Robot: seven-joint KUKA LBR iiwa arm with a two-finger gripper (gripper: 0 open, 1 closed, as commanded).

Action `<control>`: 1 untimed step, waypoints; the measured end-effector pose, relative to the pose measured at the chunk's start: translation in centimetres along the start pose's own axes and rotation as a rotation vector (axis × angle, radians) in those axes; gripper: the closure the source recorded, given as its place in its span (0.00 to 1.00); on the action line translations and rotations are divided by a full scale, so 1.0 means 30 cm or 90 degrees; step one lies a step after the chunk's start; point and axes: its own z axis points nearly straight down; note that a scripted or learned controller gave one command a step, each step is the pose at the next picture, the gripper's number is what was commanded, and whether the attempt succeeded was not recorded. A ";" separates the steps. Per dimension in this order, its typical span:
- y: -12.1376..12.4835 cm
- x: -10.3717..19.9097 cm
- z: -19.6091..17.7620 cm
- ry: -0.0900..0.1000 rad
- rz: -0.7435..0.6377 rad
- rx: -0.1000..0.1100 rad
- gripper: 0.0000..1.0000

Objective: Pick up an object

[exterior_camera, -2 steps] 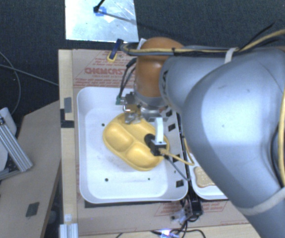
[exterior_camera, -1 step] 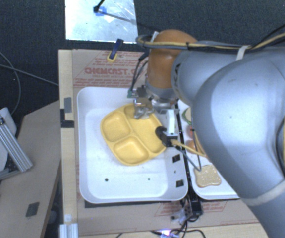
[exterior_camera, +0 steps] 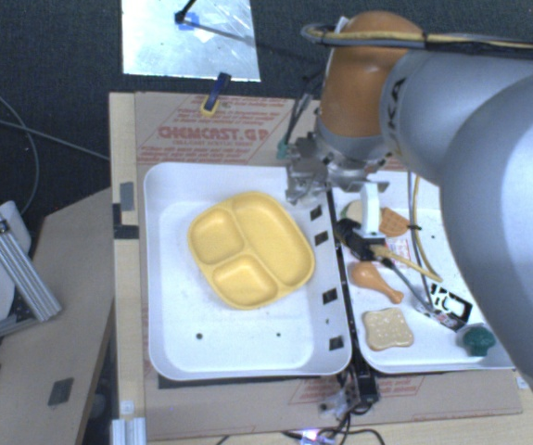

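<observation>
Two white bins sit side by side on a cardboard sheet (exterior_camera: 220, 133). The left bin (exterior_camera: 169, 341) holds a yellow divided plate (exterior_camera: 250, 248), tilted, near its middle. The right bin (exterior_camera: 433, 364) holds a toast slice (exterior_camera: 387, 328) at lower centre, a drumstick (exterior_camera: 375, 279) just above it, an orange piece (exterior_camera: 394, 222), a green item (exterior_camera: 477, 340) at the lower right, and dark utensils (exterior_camera: 405, 269). The grey arm (exterior_camera: 488, 165) fills the right of the frame; its gripper (exterior_camera: 305, 185) hangs over the divider at the bins' upper edge. A shiny sheet (exterior_camera: 190, 24) lies at the upper left.

Yellow divided plate (exterior_camera: 250, 247) in white bin (exterior_camera: 169, 276). Tan toast slice (exterior_camera: 387, 328), orange chicken leg (exterior_camera: 377, 279), teal ball (exterior_camera: 477, 339). Arm (exterior_camera: 451, 100) grey w/ orange band.
</observation>
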 end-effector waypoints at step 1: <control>-0.078 -0.031 -0.663 0.001 -0.003 -0.007 1.00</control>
